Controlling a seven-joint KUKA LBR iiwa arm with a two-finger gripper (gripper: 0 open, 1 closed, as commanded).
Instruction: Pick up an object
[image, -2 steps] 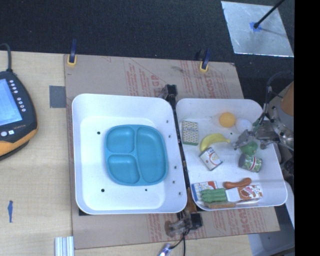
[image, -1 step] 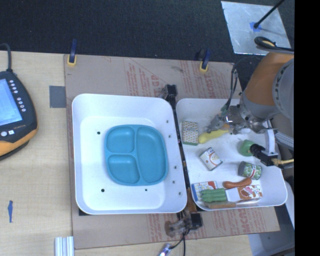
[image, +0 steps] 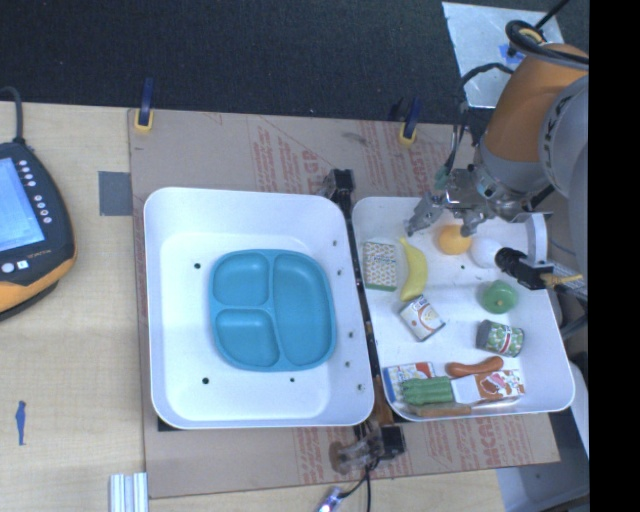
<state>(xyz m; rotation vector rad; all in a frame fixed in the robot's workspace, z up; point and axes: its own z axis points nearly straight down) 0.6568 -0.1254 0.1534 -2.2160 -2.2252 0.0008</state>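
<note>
Desk (image: 80, 360) carries two white bins side by side on a cardboard sheet (image: 250, 135). Left bin (image: 170, 400): one blue divided plate (image: 272, 308), approx. centre. Right bin (image: 555, 385): mixed goods. Arm (image: 535, 110) enters from the right, over the far end of the right bin. Claw (image: 447, 215) hangs above that far end, fingers spread apart, nothing between them. Nearest item: small orange fruit (image: 453, 240), lying in the bin just on the near side of the claw, roughly in line w/ the gap between the fingers; contact w/ either finger can't be told. White ball (image: 485, 250) sits just right of the fruit, touching or nearly so. Banana (image: 413, 270) lies left of and nearer than the fruit, beside a green-and-white packet (image: 380, 265). Further toward the near edge: small carton (image: 422, 318), green round item (image: 498, 296), green can (image: 500, 338), sausage (image: 475, 367), flat printed box (image: 455, 388). All well apart from the claw. Handheld control unit (image: 25, 225) lies at the desk's left edge.
</note>
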